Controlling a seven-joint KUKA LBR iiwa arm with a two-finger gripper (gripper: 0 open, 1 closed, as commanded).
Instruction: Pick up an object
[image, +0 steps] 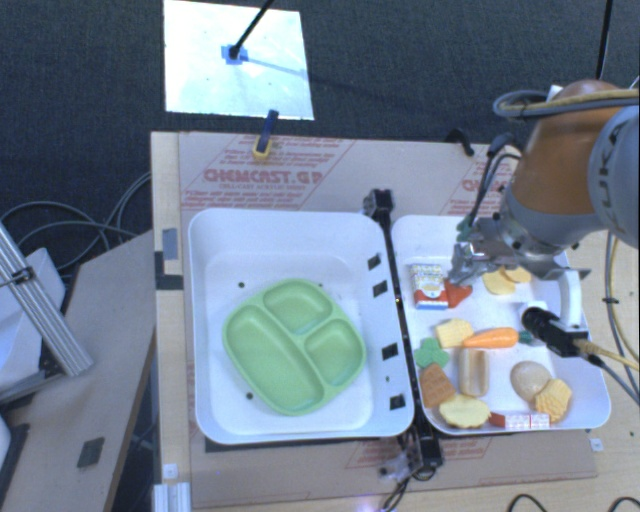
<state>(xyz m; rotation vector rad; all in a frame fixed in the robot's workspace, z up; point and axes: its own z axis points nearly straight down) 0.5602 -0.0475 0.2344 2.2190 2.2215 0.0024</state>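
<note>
My gripper (466, 264) hangs low over the back of the right bin (592, 400), reaching in from the right. Just to its left lies a small white carton with a red label (430, 280), and a red piece (457, 295) lies just below the gripper. Nothing can be seen held. Toy foods fill the bin in front of it: a yellow cheese block (453, 332), an orange carrot (489, 339), a green piece (432, 352), a bread roll (473, 372) and a beige egg-like piece (530, 379).
The left bin (230, 240) holds a green divided plate (293, 346). A black divider (392, 300) runs between the bins. Yellow slices (500, 284) lie right of the gripper. A brown pastry (437, 386), a yellow chip (465, 410) and a waffle piece (553, 400) lie near the right bin's front.
</note>
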